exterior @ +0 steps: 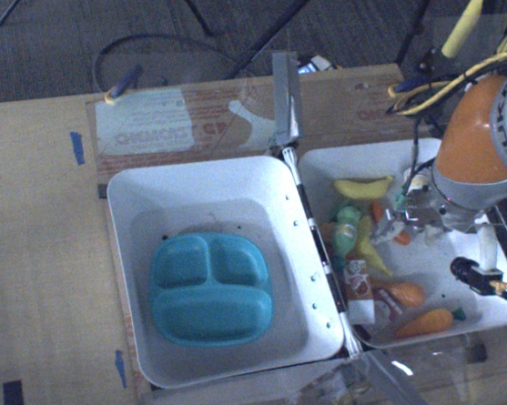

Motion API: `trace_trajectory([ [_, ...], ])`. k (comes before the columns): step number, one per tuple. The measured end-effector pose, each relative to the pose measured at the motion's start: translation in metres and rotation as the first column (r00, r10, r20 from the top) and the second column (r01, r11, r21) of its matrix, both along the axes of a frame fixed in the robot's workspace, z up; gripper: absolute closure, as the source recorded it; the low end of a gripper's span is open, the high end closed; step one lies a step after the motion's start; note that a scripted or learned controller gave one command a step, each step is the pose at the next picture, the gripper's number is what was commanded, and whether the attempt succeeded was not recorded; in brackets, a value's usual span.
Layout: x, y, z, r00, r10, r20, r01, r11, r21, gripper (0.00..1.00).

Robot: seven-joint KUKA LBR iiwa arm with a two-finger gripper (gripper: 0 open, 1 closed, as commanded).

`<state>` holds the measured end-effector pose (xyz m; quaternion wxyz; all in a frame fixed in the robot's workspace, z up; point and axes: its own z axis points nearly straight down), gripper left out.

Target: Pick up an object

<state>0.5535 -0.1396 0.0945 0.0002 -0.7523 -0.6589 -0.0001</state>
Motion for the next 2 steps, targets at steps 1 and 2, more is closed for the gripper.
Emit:
trace_trajectory([
  [1, 0.000, -0.001, 0.010, 1.000, -0.003, 0.001, 0.003, 1.000, 0.000, 1.00],
  [2, -0.028, 0.092, 0.163, 0.992, 0.130, 0.001, -0.130, 0.992, 0.000, 1.00],
])
